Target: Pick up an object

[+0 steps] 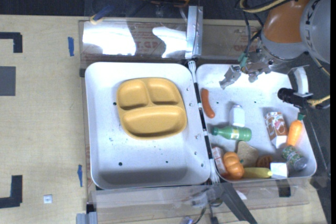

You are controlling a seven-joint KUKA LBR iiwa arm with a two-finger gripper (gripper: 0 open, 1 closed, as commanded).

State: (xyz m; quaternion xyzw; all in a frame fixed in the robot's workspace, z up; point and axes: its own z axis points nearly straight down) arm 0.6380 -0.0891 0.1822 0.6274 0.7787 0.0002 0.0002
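My gripper (pixel 242 75) hangs over the far part of the right bin (pixel 262 93), open, with nothing between its fingers. Below it in that bin lie a red sausage (pixel 208 103), a small white bottle (pixel 238 114) and a green bottle (pixel 232 132) on its side. Towards the right wall are a snack packet (pixel 275 127) and a carrot (pixel 295 132). Along the near wall sit an orange bun-like toy (pixel 233 164), a yellow banana (pixel 256 171), a white block (pixel 279 169) and a dark can (pixel 292 157).
The left bin (pixel 100 128) holds a yellow divided plate (pixel 151 107). A metal divider (pixel 193 34) stands behind the wall between the two bins. Cables and the arm's orange band (pixel 286 13) hang at the upper right.
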